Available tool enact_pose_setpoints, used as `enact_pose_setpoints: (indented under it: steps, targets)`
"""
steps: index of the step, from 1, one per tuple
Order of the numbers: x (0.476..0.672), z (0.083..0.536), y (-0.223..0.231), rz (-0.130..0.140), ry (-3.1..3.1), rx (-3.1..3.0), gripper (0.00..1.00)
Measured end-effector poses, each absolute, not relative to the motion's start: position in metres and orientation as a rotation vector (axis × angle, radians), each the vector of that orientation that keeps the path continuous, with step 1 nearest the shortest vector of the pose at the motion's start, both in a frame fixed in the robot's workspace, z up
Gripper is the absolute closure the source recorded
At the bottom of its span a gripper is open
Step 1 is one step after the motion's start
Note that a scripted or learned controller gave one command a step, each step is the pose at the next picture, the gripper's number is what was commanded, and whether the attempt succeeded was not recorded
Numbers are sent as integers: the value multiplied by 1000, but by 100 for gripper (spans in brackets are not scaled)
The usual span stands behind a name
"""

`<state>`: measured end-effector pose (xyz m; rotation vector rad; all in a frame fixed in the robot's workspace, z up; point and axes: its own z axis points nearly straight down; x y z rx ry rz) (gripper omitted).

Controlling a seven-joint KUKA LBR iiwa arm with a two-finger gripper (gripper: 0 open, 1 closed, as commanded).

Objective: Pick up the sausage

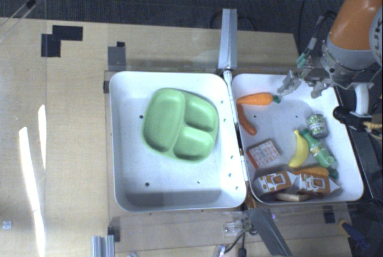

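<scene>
Above, open gripper over the right bin's far edge, sausage untouched near the carrot.

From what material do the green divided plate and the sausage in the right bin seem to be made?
The green divided plate looks like moulded plastic: one even colour, rounded compartments, a soft matte sheen. The sausage is probably a plastic or rubber toy: uniform orange-red, smooth surface, though it is too small to be sure.
</scene>
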<state>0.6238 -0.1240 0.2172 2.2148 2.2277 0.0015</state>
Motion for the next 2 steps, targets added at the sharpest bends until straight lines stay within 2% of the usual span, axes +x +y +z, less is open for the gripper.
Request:
enact_pose_setpoints:
  steps: [1, 2]
  targets:
    - [579, 182, -50, 1, 2207, 2237, 0]
    - [580, 87, -89, 13, 2215, 2218, 0]
